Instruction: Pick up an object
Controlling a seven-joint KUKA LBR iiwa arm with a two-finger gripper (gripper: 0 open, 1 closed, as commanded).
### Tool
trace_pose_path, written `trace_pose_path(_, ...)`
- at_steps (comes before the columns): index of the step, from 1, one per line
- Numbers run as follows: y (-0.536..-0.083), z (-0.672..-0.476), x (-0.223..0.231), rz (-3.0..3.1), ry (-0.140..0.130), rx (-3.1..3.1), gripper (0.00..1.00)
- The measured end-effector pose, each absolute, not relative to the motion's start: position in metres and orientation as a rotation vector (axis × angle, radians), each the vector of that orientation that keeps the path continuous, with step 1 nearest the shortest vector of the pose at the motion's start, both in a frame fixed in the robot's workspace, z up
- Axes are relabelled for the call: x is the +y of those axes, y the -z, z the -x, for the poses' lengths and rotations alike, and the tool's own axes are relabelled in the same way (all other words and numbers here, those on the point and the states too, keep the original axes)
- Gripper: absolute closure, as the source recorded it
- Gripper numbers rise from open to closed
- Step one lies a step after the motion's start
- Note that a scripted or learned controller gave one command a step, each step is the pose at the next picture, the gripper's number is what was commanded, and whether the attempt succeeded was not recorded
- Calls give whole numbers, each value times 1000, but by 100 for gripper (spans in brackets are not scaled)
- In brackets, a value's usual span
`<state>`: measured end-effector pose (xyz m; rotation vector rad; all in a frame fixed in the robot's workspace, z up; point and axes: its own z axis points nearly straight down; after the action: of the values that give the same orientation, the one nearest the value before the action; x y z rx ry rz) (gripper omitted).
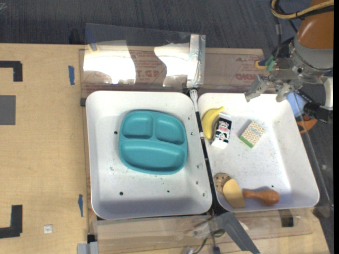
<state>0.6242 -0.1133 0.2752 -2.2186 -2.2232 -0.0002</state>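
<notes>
My gripper (pixel 268 91) hangs over the far right corner of the right bin (pixel 296 157), its two fingers spread apart with nothing between them. In that bin lie a yellow banana (pixel 210 120) against the left wall, a small black-and-white carton (pixel 222 132) beside it, and a green-and-tan patterned packet (pixel 251 134) near the middle. A wooden brush with a round tan head and orange handle (pixel 249 195) rests along the near wall. The gripper is up and to the right of the packet, apart from every object.
The left bin (pixel 100 184) holds a teal divided plate (pixel 153 141). A clear plastic sheet (pixel 143 57) stands behind the bins. Yellow cable loops (pixel 288 4) above the arm's orange band (pixel 317 33) at the top right.
</notes>
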Motion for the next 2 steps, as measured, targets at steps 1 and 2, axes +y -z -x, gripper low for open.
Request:
trace_pose_path(1,-158,-618,-101,2258,-10,-2173,0)
trace_pose_path(2,-103,-587,-133,2285,5,-2160,0)
